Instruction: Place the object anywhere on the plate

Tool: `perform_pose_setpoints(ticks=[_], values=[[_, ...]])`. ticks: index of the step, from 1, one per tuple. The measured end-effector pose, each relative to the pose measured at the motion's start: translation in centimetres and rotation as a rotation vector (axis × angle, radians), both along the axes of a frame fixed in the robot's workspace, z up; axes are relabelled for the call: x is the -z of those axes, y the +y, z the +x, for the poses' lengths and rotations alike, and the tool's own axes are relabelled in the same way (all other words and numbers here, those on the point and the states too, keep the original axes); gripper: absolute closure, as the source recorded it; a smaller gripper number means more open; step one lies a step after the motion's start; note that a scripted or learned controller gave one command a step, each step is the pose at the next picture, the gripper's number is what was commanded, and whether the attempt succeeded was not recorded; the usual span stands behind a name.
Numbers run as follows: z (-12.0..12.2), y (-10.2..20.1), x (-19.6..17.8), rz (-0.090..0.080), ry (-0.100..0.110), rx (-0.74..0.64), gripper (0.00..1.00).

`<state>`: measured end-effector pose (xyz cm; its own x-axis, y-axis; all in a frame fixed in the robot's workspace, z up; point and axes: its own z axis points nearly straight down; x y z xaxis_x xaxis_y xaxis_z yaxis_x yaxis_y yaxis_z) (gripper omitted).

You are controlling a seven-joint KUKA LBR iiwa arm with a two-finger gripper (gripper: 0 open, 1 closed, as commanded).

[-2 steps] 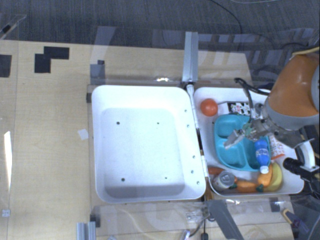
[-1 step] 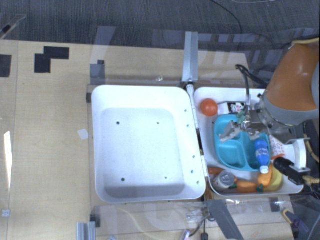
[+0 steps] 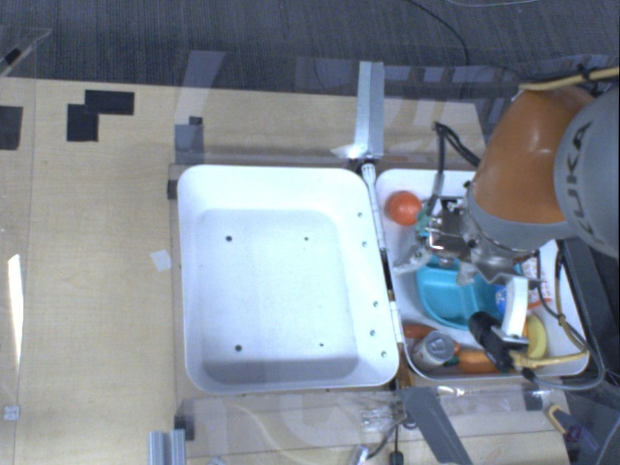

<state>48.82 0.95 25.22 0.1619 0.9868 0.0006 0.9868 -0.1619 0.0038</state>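
A blue plate lies in the right bin, partly covered by the arm. My gripper hangs low over the right bin, just above the plate's far edge. A red-orange ball rests in the bin's far left corner, just left of the gripper. The wrist hides whatever is under the gripper, and I see nothing held.
The left bin sits beside it, its white floor bare. Along the right bin's near edge lie a small round metal can, an orange carrot-like piece and a yellow banana. The grey and orange arm covers the bin's right half.
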Motion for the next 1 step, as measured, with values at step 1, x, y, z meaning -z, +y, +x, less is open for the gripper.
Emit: perform_pose_setpoints(ticks=[1], values=[[-0.1,4.58,-2.71,0.0,0.002,0.326,0.0]])
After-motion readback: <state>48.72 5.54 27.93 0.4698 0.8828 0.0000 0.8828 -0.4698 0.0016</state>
